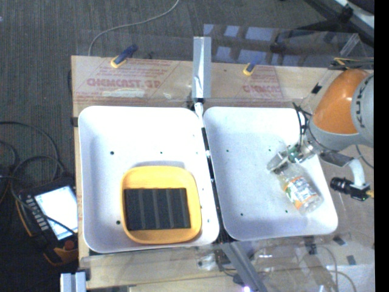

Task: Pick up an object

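Reaching in from the right, arm [340,111] has its wrist over the right bin [243,163], gripper [284,161] low at the near-right part of the bin floor. Can't tell finger state — tips are small and blurred, so no call on open vs closed, and nothing is visibly held.

Likely target: small clear packet w/ orange label [301,191], lying flat on the floor of the right bin, just below/right of the gripper, touching or nearly so; can't resolve which. It sits close to the bin's right wall, prob why the arm comes in steep from that side rather than across the bin.

Left bin [103,132] holds a yellow tray w/ dark ribbed insert [160,205], flat, toward the near edge, well apart from the gripper. Not in play for this attempt imo.

Judgement: approach/descend phase, grasp not confirmed. Packet is thin and glossy, so risk = fingers slide over it or push it into the wall instead of pinching. Needs tips straddling the packet before closing.
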### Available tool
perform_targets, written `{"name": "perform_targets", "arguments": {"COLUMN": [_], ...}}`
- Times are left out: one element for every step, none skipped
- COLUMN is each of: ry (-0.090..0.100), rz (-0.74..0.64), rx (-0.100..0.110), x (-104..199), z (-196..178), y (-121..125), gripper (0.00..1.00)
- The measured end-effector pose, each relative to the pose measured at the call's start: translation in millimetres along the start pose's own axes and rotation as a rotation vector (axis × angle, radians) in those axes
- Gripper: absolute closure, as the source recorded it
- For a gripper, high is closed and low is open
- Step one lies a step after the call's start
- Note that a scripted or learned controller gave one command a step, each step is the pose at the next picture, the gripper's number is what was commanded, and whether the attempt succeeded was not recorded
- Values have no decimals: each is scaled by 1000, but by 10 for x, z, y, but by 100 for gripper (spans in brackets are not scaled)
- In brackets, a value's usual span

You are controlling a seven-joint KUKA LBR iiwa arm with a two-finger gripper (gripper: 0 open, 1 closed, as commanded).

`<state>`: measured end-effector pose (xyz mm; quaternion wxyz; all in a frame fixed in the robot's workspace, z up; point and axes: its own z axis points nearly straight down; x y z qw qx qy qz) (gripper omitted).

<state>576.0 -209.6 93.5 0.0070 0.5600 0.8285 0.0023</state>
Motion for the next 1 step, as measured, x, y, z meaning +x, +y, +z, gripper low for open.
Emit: {"name": "perform_targets", "arguments": {"ry": [6], "rz": [41], "rx": [11], "x": [109], "z": [-869], "y": [971], "gripper": [100]}}
